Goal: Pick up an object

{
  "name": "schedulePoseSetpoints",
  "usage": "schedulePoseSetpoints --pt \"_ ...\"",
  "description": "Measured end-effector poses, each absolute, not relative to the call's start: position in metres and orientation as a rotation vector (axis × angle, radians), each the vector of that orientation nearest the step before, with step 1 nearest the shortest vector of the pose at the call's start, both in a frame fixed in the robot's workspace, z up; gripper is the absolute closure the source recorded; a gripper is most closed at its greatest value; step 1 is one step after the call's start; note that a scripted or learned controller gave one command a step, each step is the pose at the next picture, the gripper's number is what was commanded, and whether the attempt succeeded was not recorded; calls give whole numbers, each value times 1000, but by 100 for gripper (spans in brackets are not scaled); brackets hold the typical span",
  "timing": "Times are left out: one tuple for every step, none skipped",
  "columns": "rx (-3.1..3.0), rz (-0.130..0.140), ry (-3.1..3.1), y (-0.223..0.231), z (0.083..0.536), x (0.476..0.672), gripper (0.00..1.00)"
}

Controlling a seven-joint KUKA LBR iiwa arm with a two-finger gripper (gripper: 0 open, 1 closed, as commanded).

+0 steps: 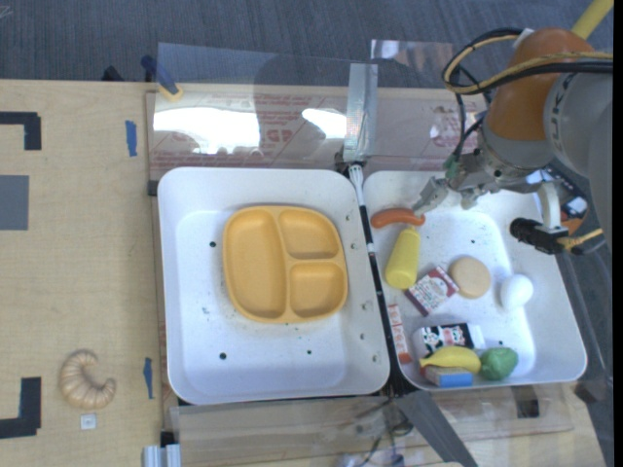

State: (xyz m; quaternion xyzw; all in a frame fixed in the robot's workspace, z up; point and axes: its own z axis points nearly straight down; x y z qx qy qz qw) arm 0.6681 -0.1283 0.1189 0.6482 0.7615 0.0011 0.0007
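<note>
Camera view, upper right of the frame: the gripper hangs with fingers spread wide, holding nothing, over the right bin; the sausage lies just below-left of them.

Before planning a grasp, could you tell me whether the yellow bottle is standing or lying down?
Lying down: the yellow bottle shows its full length on the right white bin's floor.

No readable text. Red print on clear panel behind bins too blurred. Markings on red carton and black-white carton too small to read.
</note>
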Motion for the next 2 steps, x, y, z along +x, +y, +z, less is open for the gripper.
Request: schedulePoseSetpoints --pt "1797 2 2575 -152 87 657 0" --pt "1792 3 2574 -155 87 600 0"
